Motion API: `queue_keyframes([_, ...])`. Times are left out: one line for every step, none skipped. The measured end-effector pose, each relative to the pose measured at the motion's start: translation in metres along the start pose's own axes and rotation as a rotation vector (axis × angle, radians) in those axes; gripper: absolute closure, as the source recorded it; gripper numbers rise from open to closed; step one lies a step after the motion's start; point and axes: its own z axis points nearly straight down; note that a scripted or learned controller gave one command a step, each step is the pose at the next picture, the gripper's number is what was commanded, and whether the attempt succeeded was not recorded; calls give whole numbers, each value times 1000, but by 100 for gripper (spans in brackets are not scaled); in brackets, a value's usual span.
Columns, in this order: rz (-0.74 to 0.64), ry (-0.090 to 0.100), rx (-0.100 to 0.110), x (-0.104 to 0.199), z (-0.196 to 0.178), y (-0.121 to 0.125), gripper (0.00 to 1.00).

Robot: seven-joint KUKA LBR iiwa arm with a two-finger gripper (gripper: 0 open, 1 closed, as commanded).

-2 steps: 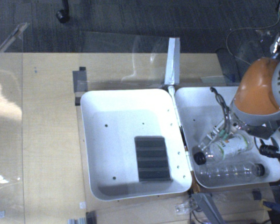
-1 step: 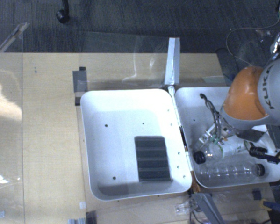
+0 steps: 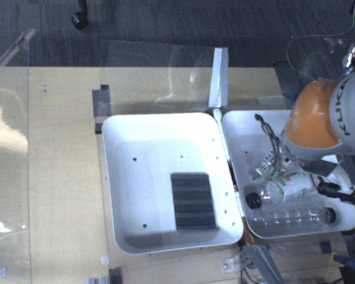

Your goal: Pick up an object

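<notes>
The right bin (image 3: 248,135) serves as the landmark. The arm (image 3: 319,122), grey with an orange band, reaches over this bin from its right side, and the claw (image 3: 272,168) hangs low over the middle of the bin floor. Whether the claw is apart or together cannot be told; cables and metal parts blur it.

Two clear plastic bottles lie inside the right bin, in the half nearest the camera. The upper bottle (image 3: 281,192), with a black cap pointing toward the bin's left wall, lies just below the claw, very near or touching it. The lower bottle (image 3: 291,218) lies along the bin's near wall, beside the first.

Left of the right bin, touching its wall, sits the left bin (image 3: 125,171), holding a dark ribbed block (image 3: 193,200). Both bins rest on the tabletop (image 3: 55,192).
</notes>
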Motion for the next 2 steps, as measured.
queue_keyframes([0,0,0,0,0,0,0])
queue_keyframes([145,9,13,-25,5,40,0])
